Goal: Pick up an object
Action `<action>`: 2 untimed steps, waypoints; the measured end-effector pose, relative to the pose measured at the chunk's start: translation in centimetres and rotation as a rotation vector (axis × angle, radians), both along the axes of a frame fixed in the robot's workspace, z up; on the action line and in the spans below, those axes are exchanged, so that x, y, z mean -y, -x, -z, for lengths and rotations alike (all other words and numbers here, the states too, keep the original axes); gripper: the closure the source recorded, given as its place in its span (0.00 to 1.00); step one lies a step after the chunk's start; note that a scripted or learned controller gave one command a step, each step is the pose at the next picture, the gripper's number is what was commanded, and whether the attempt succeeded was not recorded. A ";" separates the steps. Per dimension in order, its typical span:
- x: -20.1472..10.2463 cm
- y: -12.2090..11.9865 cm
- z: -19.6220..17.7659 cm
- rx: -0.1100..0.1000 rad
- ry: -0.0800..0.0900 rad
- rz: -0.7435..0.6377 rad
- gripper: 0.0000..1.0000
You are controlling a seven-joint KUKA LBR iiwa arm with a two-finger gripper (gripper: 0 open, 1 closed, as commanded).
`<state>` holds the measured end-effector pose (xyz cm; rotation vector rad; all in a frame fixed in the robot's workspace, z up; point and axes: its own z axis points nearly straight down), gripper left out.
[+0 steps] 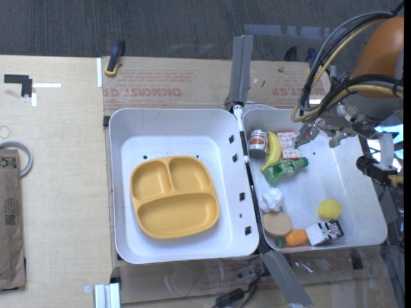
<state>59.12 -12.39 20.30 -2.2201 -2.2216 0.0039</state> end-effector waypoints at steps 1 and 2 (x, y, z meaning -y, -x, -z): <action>3.7 -1.1 10.6 0.011 0.003 0.086 0.00; -1.6 -1.5 11.0 0.004 0.001 -0.023 0.00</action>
